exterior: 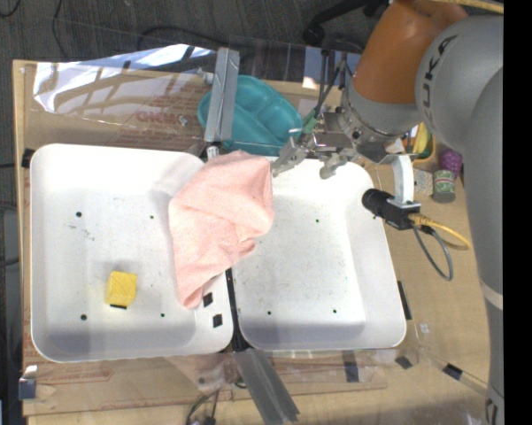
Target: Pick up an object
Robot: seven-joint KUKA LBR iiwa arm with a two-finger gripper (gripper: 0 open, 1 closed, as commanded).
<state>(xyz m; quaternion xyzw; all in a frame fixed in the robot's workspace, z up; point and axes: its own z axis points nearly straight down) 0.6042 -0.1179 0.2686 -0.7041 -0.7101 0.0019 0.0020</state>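
The crumpled pink cloth (219,224) lies just lower left of the tool (305,153), whose fingers are spread wide, gripping nothing.

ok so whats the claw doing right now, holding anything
claw: fingers spread open at the top corner of the crumpled pink cloth draped across the divider between the two bins; whether it grips the cloth cannot be told

Big grey letters "KU" on grey arm (456,69), rest cut off | faint red print on clear plastic sheet (150,104), too blurry to read
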